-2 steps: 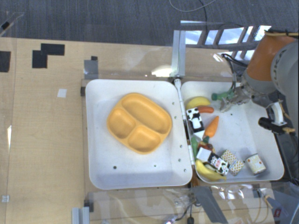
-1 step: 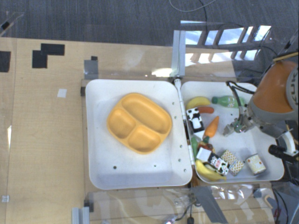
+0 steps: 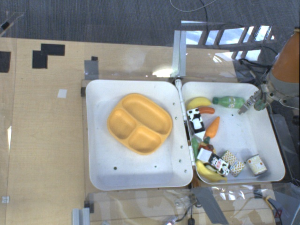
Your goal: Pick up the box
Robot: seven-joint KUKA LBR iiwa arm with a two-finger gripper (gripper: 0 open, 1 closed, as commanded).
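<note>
Gripper (image 3: pixel 251 103) at right bin's (image 3: pixel 276 144) far right, nothing between fingers; spread or pressed: can't tell. Box (image 3: pixel 233 162) lies near front edge, btw. banana (image 3: pixel 208 172) & cup (image 3: pixel 256 164).

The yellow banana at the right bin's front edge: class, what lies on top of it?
A small red, white and black box lies across the banana. Its two ends show; the middle beneath the box is covered and cannot be seen.

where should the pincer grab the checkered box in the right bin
Likely from straight above, across the short sides of the checkered box, which lies flat and turned diagonally, so the pincer would need to rotate to match. A patterned card crowds its left edge; the side toward the paper cup looks freer.
</note>
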